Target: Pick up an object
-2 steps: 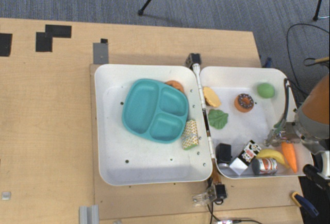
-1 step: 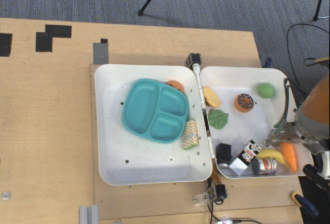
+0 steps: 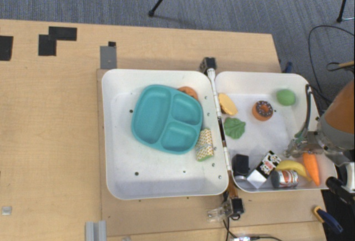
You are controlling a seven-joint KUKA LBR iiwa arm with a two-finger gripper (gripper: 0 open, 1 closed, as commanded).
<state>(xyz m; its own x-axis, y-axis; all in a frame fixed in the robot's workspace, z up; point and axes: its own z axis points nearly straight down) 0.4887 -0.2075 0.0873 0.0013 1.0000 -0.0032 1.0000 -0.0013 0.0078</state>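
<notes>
Here we view the wooden surface from above, reading from left to right. The left bin holds a teal divided plate lying flat near its middle; an orange object peeks out from behind the plate's upper right edge, and a small patterned yellow-green packet lies touching the plate's lower right corner, close to the divider between the bins. In the right bin we find, along its upper part, a yellow piece beside the divider, a green leaf-shaped piece just below it, a brown doughnut-like disc and a green ball near the far corner. Along the near wall we see a cluster: a black block, a white block, a black-and-white carton, a banana, a can on its side, and an orange carrot at the right. The arm enters at the right edge, above the right bin's right side; its gripper hangs just above the carrot and banana, and we cannot tell whether it is apart or together
</notes>
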